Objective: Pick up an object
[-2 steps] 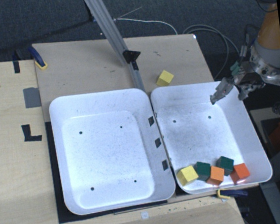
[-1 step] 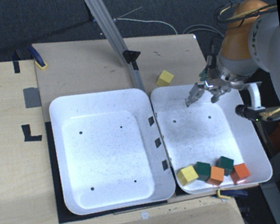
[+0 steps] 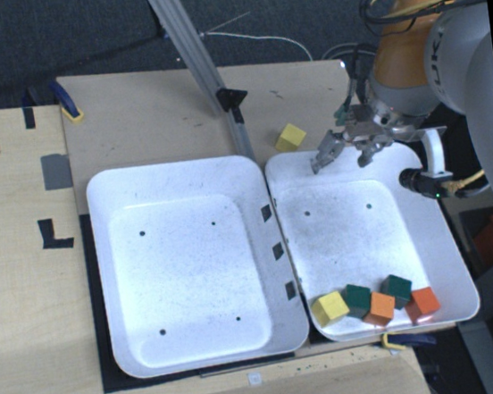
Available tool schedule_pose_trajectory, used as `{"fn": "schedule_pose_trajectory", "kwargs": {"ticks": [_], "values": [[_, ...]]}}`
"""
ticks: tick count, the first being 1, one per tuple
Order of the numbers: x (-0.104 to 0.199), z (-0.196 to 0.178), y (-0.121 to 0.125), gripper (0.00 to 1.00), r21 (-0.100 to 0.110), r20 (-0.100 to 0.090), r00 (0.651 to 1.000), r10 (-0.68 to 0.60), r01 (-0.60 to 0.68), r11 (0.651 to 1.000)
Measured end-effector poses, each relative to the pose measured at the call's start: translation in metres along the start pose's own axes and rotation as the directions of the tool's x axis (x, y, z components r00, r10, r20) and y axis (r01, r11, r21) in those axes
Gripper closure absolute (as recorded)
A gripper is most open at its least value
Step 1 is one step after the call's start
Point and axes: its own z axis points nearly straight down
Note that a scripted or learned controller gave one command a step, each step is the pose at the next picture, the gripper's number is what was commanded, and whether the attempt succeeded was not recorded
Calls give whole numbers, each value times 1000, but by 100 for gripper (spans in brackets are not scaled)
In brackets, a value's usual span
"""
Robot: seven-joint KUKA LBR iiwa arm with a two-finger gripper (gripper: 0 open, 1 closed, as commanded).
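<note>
Overhead, the camera view looks down on two shallow white bins side by side: the left bin (image 3: 110, 255) and the right bin (image 3: 432, 239). The grey arm (image 3: 464, 37), with its orange band (image 3: 407, 44) above the wrist, reaches in from the right. Its gripper (image 3: 343, 155) hangs over the far edge of the right bin, fingers spread apart with nothing between them.

Along the near edge of the right bin lie five small blocks in a loose cluster: a yellow block (image 3: 330, 306), a dark green block (image 3: 358, 298), an orange block (image 3: 381, 307), a second green block (image 3: 397, 289) and a red-orange block (image 3: 422, 303). All are well apart from the gripper.

Another yellow block (image 3: 291, 136) sits on the bench just beyond the bins, near the gripper. A grey metal bar (image 3: 196, 54) slants across the bench behind the bins.
</note>
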Motion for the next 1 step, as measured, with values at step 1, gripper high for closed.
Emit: {"fn": "schedule_pose_trajectory", "kwargs": {"ticks": [1], "values": [[-2, 2, -1, 0, 3, 1, 1000, 3, -3, 1000]]}}
